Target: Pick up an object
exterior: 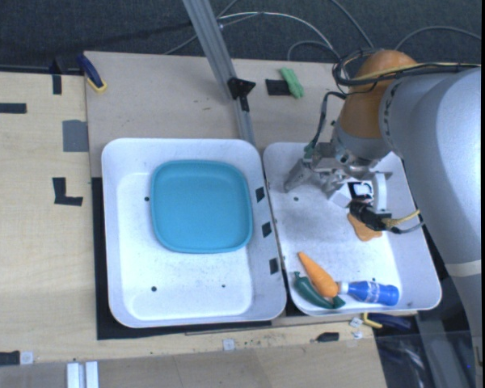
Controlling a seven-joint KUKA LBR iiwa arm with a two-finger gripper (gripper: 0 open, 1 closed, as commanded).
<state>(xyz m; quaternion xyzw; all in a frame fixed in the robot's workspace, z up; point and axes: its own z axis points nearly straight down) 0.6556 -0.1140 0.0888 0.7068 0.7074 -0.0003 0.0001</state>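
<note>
Writing: no brand, label or lettering can be read on anything; the blue-and-white bottle is too small to make out print.
Bench: pale wood-look board [32, 241] with strips of black tape stuck on it.
Left bin: shallow white plastic tray [125, 297] with rounded corners, its floor lightly speckled with dark marks.
Plate: square turquoise plastic plate with rounded corners [200, 205], smooth and matte, lying flat in the upper half of the left bin.
Right bin: shallow white plastic tray [315, 229] of the same shape, touching the left bin along its edge, floor smudged grey.
Carrot: small orange tapered toy carrot with a green top [317, 276], lying near the front edge of the right bin.
Bottle: small blue bottle with a white neck [370, 293], on its side just right of the carrot.
Orange piece: small rounded orange object [364, 227], near the right wall of the right bin; shape unclear.
Arm: smooth grey metal casing with an orange band [368, 95], black cables looped around the wrist.
Gripper: two-finger metal gripper [311, 176] over the back of the right bin, fingers spread apart, nothing between them, well apart from the carrot.
Pole: slanted grey metal bar [214, 43] behind the bins.
</note>
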